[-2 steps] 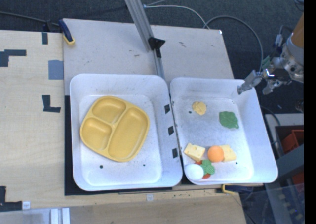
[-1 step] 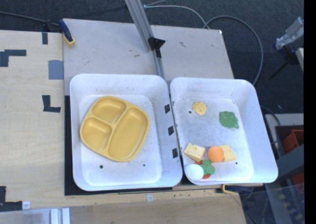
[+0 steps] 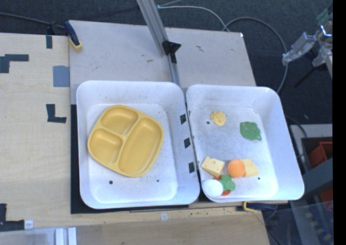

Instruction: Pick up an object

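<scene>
Orange round plastic ball (image 3: 235,168) wedged between two yellow cheese-like blocks (image 3: 213,166); far from gripper (image 3: 313,41). Jaw state: cannot tell. Best approached vertically, straddling ball only.

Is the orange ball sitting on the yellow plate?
No, the orange ball lies in the right bin among the cheese pieces, while the yellow plate is in the left bin.

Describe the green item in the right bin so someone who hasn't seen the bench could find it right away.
Start at the right white bin, the one without the yellow divided plate. Along its right side, past the small yellow piece, lies the flat green leafy piece. It lies by itself, apart from the pile in the bin's near corner, and is green all over.
</scene>
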`<act>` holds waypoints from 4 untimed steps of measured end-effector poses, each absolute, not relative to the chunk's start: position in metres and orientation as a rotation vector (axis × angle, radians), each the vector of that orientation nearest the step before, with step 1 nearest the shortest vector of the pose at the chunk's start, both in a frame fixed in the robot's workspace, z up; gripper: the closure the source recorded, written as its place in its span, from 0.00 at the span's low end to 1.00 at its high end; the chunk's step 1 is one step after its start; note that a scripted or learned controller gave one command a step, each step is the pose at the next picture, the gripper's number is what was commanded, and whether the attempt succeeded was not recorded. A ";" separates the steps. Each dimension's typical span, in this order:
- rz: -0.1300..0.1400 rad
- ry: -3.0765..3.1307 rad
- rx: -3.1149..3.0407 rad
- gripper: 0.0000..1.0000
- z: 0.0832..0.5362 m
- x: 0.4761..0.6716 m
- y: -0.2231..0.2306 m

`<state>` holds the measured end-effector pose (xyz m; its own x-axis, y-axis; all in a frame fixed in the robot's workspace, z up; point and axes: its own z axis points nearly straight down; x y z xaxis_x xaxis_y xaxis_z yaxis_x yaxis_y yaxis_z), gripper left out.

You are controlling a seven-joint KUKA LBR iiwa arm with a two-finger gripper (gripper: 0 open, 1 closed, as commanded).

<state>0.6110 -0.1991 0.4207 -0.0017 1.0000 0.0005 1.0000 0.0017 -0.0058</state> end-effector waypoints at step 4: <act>0.008 -2.216 -2.211 0.00 0.141 0.522 -0.147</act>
